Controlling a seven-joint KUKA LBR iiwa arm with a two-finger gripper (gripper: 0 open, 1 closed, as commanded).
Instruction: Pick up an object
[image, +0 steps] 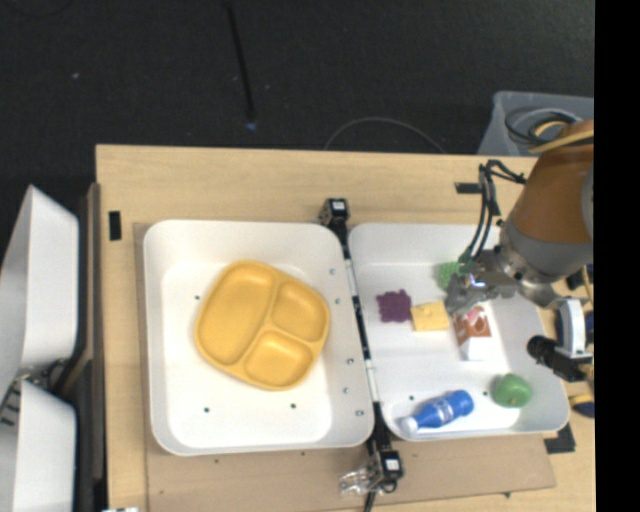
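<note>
Arm came in from the right of frame, orange band at upper right, tool low over the right bin, in its upper-right part. Couldn't tell tool state from this angle: too dark and cluttered around the tip. Nothing visibly between them, so no confirmed grasp.

Right bin contents:
- purple block, left-centre of that bin, lying flat
- yellow square piece just right of the purple block, near the tool
- red-and-white box just below the tool, right of the yellow piece
- green thing at the tool's upper left, partly hidden by it
- blue bottle on its side along the bin's lower edge, white cap toward lower left
- green ball in the lower-right corner, right of the bottle

Left bin: yellow divided plate, three compartments, sitting about centre, turned at an angle.

Both bins side by side on the bench, touching along the middle seam.
</note>
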